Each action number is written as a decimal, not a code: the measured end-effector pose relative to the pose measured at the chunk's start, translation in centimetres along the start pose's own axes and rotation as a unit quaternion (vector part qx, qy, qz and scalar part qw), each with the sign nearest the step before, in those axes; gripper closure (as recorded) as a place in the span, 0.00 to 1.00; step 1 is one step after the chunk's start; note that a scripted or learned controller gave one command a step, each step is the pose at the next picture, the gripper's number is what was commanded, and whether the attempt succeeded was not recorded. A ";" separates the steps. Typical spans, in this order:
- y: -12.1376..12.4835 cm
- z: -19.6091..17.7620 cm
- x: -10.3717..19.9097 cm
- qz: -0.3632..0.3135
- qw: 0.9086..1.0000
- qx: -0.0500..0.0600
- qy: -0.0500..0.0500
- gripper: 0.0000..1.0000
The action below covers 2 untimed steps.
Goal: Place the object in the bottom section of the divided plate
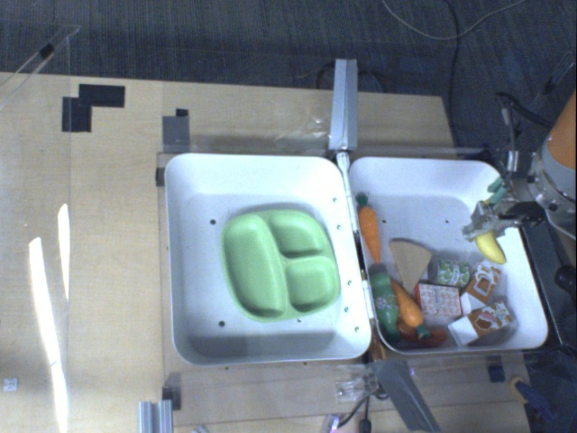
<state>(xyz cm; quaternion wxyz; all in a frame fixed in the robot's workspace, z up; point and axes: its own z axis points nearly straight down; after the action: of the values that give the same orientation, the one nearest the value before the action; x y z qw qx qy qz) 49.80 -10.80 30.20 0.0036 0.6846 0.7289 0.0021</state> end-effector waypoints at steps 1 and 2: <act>3.4 -2.2 3.3 -0.007 1.000 0.000 0.001 1.00; 8.5 3.6 8.1 -0.238 0.971 0.001 0.001 1.00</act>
<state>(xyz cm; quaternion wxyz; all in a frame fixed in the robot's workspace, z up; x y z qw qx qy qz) 57.85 -2.24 26.67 0.0026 0.4916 0.8708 0.0017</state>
